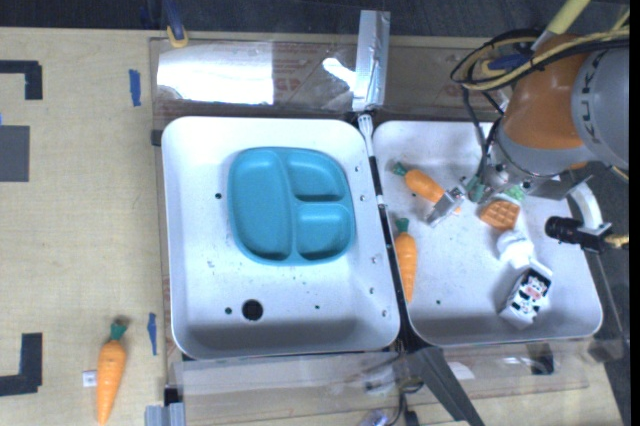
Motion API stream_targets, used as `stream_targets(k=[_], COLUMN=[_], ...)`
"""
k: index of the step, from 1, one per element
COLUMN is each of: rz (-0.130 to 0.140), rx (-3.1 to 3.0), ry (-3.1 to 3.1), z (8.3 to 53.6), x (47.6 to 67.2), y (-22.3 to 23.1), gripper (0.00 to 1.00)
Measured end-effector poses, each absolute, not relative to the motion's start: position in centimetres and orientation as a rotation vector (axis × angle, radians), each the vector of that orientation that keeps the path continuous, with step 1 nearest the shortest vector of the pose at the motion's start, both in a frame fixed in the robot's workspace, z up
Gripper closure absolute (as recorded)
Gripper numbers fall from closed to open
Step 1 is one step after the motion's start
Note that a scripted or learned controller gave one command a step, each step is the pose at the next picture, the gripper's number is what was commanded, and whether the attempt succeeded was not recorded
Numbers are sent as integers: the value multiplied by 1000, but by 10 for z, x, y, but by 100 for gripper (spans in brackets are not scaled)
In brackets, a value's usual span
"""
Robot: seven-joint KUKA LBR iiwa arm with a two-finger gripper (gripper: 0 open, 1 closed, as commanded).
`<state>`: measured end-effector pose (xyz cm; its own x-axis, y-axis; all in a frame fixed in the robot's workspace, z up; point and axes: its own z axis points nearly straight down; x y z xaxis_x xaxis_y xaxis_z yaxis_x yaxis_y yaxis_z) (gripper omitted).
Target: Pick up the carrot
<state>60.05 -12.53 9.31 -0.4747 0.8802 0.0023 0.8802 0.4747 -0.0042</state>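
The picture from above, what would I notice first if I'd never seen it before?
Probably the bright blue divided tray, sitting in the middle of the left white bin. Next come the carrots: two in the right white bin, one near the arm's pincer and one along the bin's left wall, plus a third carrot out on the bench at bottom left. The grey arm with its orange band reaches in from the right.

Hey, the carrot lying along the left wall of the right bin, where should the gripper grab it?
Grip the carrot across its thick orange middle, coming straight down. It lies flat, lengthwise beside the bin wall, so one finger likely has little room on that side.
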Motion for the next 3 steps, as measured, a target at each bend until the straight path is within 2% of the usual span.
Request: stream_targets(k=[1, 2, 3], rz=[-4, 3, -6], rx=[-1611, -1628, -2016], ry=[-2701, -2689, -2415], z=[106, 89, 187], x=[603, 608, 640], y=[-124, -106, -39], gripper=[100, 100, 100])
